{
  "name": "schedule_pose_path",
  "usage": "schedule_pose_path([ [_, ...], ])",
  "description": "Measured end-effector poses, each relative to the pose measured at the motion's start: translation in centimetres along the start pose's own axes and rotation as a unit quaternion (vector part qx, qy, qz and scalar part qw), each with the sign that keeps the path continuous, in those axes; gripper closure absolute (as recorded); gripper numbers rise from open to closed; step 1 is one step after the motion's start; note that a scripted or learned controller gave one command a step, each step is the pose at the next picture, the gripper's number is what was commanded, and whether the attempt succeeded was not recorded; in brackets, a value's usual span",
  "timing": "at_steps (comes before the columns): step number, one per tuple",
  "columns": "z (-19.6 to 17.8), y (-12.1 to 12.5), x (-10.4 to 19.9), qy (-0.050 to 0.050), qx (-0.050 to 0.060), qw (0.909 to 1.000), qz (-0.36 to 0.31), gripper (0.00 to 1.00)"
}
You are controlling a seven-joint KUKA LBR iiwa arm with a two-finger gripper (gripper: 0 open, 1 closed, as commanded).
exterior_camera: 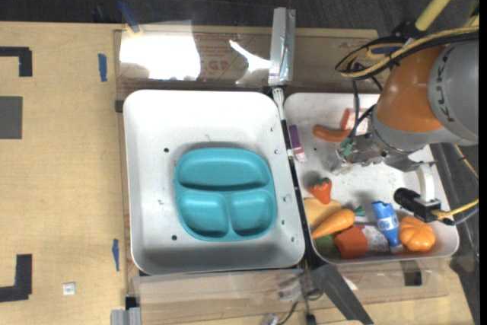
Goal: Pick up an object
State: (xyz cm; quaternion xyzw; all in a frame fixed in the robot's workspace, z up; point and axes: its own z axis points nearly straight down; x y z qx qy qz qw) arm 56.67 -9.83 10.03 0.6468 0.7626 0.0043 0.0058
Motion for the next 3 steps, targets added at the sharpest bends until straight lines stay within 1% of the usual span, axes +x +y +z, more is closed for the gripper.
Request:
schedule_pose_path([
  [1, 0.1, 0.0, 0.0, 0.0, 0.001, 1.0, 0.0, 0.0],
  [2, 1.4, 6.6, -1.3, 0.0, 0.005, 0.9968, 0.079, 0.0],
  [3, 0.1, 6.8, -1.3, -0.001, 0.002, 0.9969, 0.079, 1.0],
])
